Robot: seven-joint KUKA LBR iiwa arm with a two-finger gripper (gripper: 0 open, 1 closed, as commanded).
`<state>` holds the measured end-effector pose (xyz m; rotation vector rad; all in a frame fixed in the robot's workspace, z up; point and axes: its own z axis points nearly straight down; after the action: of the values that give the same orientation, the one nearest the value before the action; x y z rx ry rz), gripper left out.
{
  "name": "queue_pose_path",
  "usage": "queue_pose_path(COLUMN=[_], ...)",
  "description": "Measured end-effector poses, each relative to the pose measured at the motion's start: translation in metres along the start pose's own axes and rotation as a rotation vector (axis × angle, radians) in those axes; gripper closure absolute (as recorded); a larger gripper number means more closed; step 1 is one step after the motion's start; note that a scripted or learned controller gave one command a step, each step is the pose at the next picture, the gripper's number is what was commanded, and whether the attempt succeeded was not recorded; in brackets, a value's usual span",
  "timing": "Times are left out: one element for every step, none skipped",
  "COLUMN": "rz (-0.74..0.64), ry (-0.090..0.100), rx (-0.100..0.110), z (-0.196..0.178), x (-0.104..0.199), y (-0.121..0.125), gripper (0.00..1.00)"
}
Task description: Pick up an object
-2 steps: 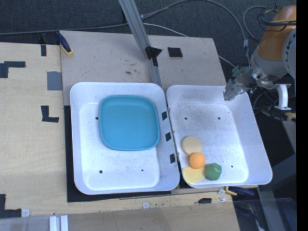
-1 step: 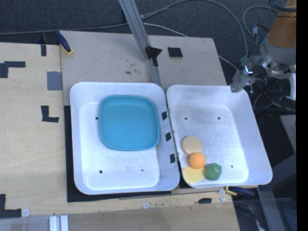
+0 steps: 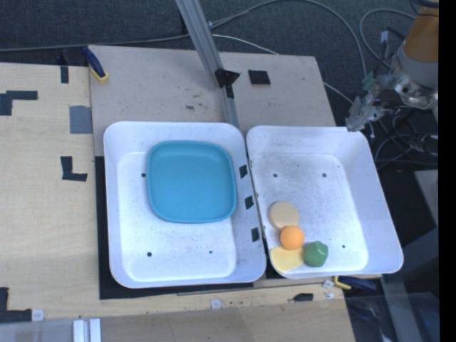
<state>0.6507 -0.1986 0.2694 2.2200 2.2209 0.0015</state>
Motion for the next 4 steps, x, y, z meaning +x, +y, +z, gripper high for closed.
queue_pose_path(rz=[-0.003,-0.002,-0.002,-0.003], ry=[0.001,0.001,0.001,0.001], rx=[0.002,0.001,0.002,0.002], z=[0.008,0.005,0.010,0.009], x=[0.048,0.090,0.128,0.174], y=[-0.009,-0.034,-0.059,-0.084], gripper=[1.00,1.00,1.00,1.00])
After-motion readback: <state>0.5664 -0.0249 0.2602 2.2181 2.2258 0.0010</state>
